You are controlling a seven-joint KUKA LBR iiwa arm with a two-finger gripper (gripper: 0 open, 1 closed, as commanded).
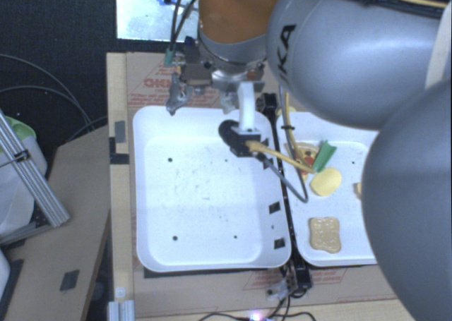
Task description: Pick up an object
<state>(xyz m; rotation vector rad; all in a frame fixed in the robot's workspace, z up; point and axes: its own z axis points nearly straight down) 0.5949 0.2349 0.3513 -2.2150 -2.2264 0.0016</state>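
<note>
The arm (353, 51) is seen reaching in from the right across the surface (119, 171), on which the left bin (152, 200) and the right bin (347, 215) are set side by side. The claw (200, 104) is held over the far rim of the left bin, above its back edge. Its two fingers are spread well apart, and nothing is seen between them, so the claw is to be regarded as released. The candidate objects are located in the right bin, well apart from the claw: a beige biscuit-shaped piece (325, 233) near the front, a rounded yellow piece (326, 183) behind it, and a green piece (325, 154) just beside the yellow one, towards the back. The step in hand is judged to be the approach, as no object has yet been reached. For the next move, one target is to be selected, the claw is to be carried across the dividing rims to a position above it, and a descent with the fingers straddling the piece is required before closure.
</note>
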